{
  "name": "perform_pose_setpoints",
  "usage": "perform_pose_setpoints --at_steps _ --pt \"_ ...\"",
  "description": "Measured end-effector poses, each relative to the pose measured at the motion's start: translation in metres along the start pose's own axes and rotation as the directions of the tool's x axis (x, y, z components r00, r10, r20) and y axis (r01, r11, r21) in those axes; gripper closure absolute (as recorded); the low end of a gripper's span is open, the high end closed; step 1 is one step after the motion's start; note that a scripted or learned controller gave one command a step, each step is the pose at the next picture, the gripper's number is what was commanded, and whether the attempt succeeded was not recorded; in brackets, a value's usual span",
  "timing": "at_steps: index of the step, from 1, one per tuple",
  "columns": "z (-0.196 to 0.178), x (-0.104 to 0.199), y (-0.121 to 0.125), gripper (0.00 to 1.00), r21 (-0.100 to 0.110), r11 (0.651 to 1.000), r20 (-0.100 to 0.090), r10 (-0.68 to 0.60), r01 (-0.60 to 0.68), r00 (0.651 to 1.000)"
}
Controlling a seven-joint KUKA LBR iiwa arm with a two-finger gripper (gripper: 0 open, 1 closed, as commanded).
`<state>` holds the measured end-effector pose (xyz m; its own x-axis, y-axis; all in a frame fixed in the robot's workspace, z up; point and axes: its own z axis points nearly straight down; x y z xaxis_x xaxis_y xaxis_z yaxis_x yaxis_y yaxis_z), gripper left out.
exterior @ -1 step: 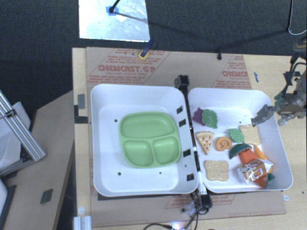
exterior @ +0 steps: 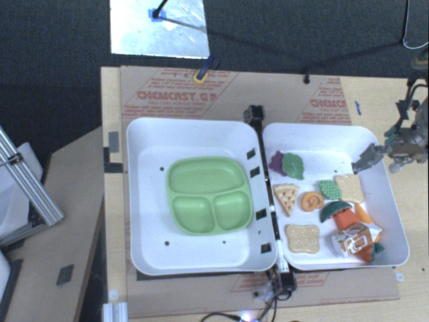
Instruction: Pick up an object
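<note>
The hand (exterior: 371, 158) hangs at the right bin's (exterior: 315, 134) far right edge — whether its grip is apart or together I cannot tell. The nearest toy, a cracker (exterior: 349, 188), lies just below-left of it, among the other play food.

Two white bins (exterior: 144, 180) sit side by side, the left holding one green divided tray (exterior: 208, 194), the right holding about ten toy foods, among them one pizza slice (exterior: 286, 197) and one bread slice (exterior: 303, 238).
</note>
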<state>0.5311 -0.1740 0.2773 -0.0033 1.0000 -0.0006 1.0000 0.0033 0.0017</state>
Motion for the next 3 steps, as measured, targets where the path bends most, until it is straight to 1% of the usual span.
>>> perform_pose_setpoints --at_steps 1,2,3 --pt "0.042 0.004 -0.001 0.0 0.003 1.0 -0.001 0.002 -0.002 1.0" --pt "0.087 -0.001 -0.007 0.0 0.004 1.0 -0.001 0.002 -0.002 1.0" --pt "0.147 -0.006 -0.003 0.0 0.004 1.0 -0.001 0.002 -0.002 1.0"
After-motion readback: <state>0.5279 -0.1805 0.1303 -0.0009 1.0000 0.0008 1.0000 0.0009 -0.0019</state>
